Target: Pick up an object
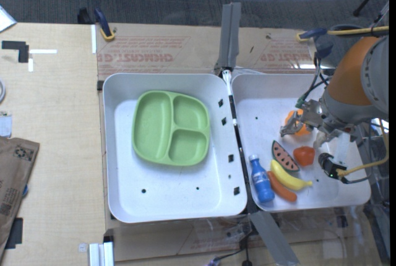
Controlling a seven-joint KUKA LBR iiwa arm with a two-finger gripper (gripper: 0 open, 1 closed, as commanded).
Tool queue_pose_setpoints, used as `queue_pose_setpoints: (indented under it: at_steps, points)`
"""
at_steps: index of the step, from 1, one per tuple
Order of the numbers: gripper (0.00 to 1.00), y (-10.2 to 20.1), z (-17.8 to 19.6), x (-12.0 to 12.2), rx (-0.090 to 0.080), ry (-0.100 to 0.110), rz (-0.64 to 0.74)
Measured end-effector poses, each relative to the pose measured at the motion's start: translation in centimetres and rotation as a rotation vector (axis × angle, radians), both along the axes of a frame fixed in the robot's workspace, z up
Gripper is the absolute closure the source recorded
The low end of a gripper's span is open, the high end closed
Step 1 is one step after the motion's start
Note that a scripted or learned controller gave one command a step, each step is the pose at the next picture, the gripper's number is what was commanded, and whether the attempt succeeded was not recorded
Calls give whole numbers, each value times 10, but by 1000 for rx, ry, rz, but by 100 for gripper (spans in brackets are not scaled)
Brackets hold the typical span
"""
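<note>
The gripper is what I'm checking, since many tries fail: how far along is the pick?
Done: the arm has reached into the right bin, and the gripper sits low over an orange object. In hand: nothing that I can confirm; whether it grips that object cannot be told. Left: the lift. The watermelon slice, red piece, banana, blue bottle and, in the left bin, the green plate all lie untouched.

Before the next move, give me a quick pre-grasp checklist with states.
1. End effector over the right bin: ok.
2. Target under it: an orange object beside the fingers, partly hidden; which item it is: cannot tell.
3. Object held between the fingers: cannot tell.
4. Neighbours apart from the target: watermelon slice and red piece lie close by: not ok.
5. Green divided plate in the left bin, out of the way: ok.
</note>
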State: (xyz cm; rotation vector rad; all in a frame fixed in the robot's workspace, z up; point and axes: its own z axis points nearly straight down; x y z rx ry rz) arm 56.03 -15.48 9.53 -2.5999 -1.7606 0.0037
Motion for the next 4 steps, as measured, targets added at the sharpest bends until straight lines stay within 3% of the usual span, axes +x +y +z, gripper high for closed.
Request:
queue_pose_setpoints:
  at_steps: [1, 2, 3, 4]
  points:
    - [0, -31, -4, 81, -1, -1, 165]
    - [100, -31, 5, 81, -4, -1, 169]
    - [0, -30, 5, 81, -4, 0, 169]
    - [0, -16, -4, 29, 0, -2, 354]
